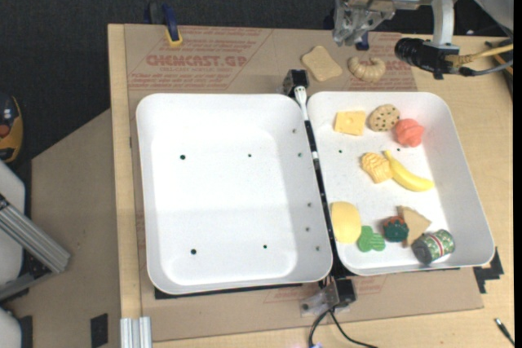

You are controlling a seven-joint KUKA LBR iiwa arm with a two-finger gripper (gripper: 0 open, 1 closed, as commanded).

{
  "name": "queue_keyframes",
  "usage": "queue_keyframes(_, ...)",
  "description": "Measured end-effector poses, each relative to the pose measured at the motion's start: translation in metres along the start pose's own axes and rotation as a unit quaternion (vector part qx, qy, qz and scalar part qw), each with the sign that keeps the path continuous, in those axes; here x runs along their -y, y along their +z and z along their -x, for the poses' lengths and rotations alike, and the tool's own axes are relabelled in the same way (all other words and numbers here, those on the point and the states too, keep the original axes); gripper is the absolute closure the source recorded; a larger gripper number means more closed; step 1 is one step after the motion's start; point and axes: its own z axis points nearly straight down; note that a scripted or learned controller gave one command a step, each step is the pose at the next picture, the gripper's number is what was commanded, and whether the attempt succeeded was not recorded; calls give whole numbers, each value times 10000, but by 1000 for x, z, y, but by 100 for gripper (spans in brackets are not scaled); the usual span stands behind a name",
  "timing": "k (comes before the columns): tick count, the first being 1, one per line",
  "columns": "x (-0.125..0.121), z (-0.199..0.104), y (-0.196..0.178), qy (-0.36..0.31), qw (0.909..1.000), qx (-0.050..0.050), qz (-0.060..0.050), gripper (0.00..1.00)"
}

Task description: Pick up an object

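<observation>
Bench point(90, 175), tan and topped with a brown printed board, carries two shallow white bins side by side. The left bin point(220, 191) shows only its white floor with a few dark dots. The right bin point(457, 175) holds the toy food: a long yellow banana point(408, 175) near the middle, a pale yellow rounded piece point(345, 222) against the inner wall, a square cheese slice point(351, 123) at the far end, a pink-red lump point(409, 132), a speckled cookie point(382, 117), a ridged yellow piece point(374, 166) touching the banana, a tan wedge point(413, 218), a small can point(434, 245) lying in the near corner, a dark green piece point(395, 231) and a bright green one point(371, 240). Two more items lie on the board beyond the bins: a tan bread slice point(320, 63) and a pale croissant-like roll point(366, 68). The grey arm reaches in from the right, its end effector point(356, 30) hanging above the board between bread and roll, with nothing seen between its fingers; whether they are spread or closed I cannot tell.
</observation>
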Motion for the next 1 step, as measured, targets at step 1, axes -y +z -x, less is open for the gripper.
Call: queue_keyframes(1,0,-41,-93,8,10000,-2,-37,100)
